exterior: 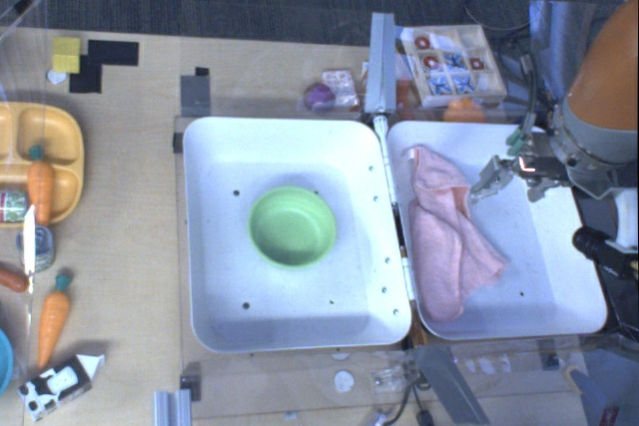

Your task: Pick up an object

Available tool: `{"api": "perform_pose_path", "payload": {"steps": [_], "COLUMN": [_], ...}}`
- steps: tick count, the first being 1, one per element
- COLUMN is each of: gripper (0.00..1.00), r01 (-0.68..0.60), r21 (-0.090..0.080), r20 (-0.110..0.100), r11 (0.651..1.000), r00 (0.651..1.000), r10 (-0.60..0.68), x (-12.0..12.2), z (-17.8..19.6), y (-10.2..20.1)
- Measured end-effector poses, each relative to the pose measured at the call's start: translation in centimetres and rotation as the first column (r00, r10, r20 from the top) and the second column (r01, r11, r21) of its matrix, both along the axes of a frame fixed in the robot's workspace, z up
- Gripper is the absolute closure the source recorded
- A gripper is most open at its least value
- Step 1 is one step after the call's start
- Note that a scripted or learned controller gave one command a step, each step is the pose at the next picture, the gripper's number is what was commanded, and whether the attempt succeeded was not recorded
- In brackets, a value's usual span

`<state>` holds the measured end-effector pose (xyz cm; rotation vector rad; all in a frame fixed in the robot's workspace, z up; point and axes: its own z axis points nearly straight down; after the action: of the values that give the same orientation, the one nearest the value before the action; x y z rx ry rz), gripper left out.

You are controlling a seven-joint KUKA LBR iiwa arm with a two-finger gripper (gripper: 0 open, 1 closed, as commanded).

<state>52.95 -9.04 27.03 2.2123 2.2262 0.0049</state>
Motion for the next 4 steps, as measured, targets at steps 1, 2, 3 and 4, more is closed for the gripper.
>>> {"api": "perform_pose_path", "payload": {"steps": [1,2,3,4], "gripper": [0.00,0.00,0.00,1.00], "r01": [-0.036,-0.128,-0.156,-0.159], "r21": [0.000,-0.003,-0.005,-0.003], "r20": [-0.001,0.009,0.015,0.022], "r11": [0.999,0.992,0.988,0.987], "r00": [0.999,0.992,0.988,0.987], "r10": [0.036,0.128,0.156,0.159], "x": [0.7,2.3,5.4,5.6], "z": [-7.9,-17.2,-17.7,-16.4], "y": [-2.3,-3.1,-0.9,-0.6]}}
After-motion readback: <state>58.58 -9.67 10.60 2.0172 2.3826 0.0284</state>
